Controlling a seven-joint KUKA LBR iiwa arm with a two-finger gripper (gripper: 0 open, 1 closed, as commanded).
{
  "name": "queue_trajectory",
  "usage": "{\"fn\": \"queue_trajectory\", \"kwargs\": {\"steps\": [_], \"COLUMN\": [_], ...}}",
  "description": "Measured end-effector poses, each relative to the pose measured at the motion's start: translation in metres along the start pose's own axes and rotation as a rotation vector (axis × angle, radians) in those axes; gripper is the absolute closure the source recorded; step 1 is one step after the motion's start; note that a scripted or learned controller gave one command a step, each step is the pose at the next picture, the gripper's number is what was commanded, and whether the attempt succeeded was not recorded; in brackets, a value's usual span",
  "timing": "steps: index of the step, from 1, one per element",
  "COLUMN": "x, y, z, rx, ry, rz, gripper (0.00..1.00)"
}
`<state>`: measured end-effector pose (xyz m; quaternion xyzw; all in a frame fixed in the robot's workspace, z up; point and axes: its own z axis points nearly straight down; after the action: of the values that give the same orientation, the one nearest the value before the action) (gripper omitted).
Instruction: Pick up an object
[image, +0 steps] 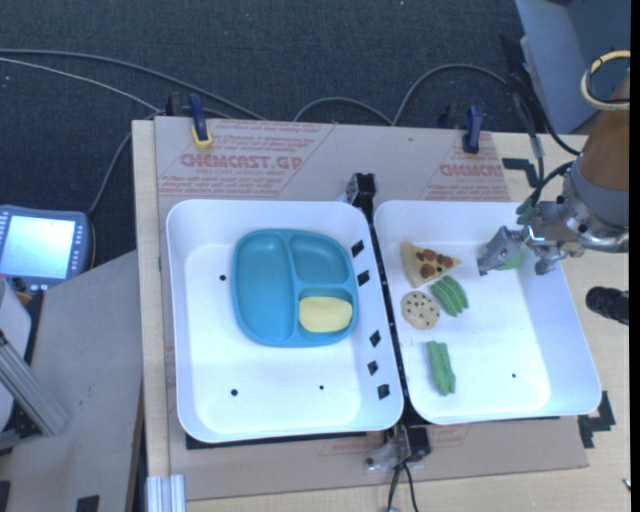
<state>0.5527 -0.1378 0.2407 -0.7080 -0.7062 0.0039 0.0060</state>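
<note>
The gripper hangs over the right bin with a green toy between its fingers; lift straight and slowly, clear of the pizza slice

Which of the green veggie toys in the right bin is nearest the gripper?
The upper green one, beside the cookie, is closest to the gripper; the other lies lower.

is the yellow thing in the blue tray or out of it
In. The yellow piece lies inside the blue tray's lower right compartment, within its rim, in the left bin.
</note>
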Motion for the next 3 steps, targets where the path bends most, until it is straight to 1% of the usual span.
{"fn": "queue_trajectory", "kwargs": {"steps": [1,2,3], "x": [0.0,0.008,0.01], "y": [0.002,-0.003,-0.005], "z": [-0.006,0.052,0.115], "rx": [-0.013,-0.006,-0.006], "ry": [-0.002,0.0,0.0], "rz": [-0.003,-0.003,-0.002], "gripper": [0.0,0.0,0.0]}}
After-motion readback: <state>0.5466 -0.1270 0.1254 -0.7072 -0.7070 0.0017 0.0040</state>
